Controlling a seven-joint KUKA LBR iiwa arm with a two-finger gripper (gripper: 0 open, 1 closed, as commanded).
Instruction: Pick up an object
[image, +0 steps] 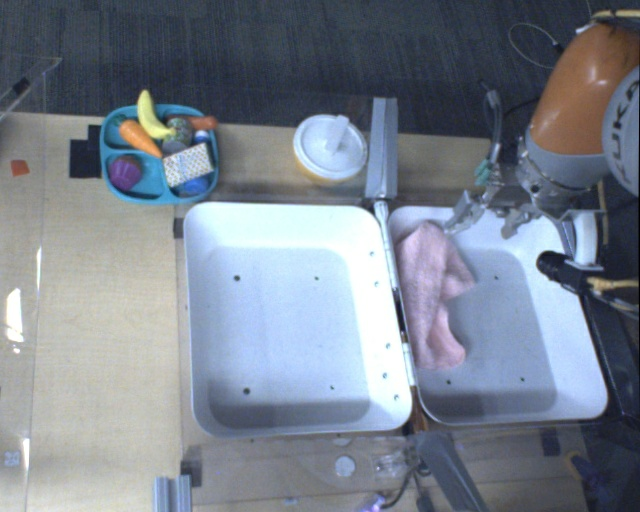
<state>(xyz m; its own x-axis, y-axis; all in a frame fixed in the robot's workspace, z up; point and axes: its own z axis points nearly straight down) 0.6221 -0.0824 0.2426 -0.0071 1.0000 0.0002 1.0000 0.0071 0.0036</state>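
A crumpled pink cloth (432, 292) lies in the right white bin (545, 390), against its left wall. My gripper (488, 217) hangs over the far edge of that bin, just right of the cloth's top end and apart from it. Its two fingers are spread open with nothing between them. Above it, the arm's orange band (575, 75) reaches in from the right.
The left white bin (290, 410) sits beside the right one, with a metal rail (381, 150) behind their shared edge. A blue tray (150, 190) of toy food stands at the back left. A white lidded cup (330, 147) stands at the back middle.
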